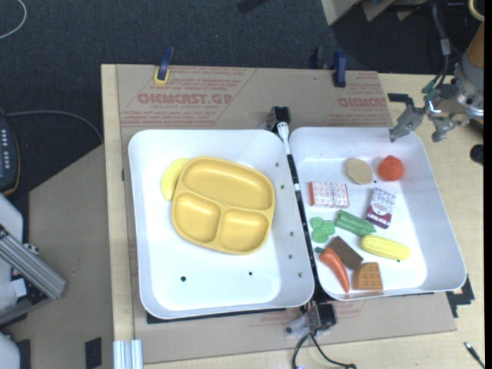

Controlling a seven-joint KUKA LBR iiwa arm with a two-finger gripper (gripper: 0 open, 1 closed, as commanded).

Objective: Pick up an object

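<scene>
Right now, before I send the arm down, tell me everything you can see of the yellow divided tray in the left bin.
The yellow divided tray looks like smooth moulded plastic with rounded corners. It has three hollows: one long hollow along the far side and two smaller ones along the near side. It lies flat, open side up, slightly skewed, in the middle of the left bin. A yellow rounded piece sticks out from under its far left corner, touching it. The hollows look bare. The end effector hangs well away, above the right bin's far corner.

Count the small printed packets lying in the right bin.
2. One printed packet lies flat near the right bin's left side; the other printed packet sits right of it, below the orange ball. None seems hidden.
</scene>
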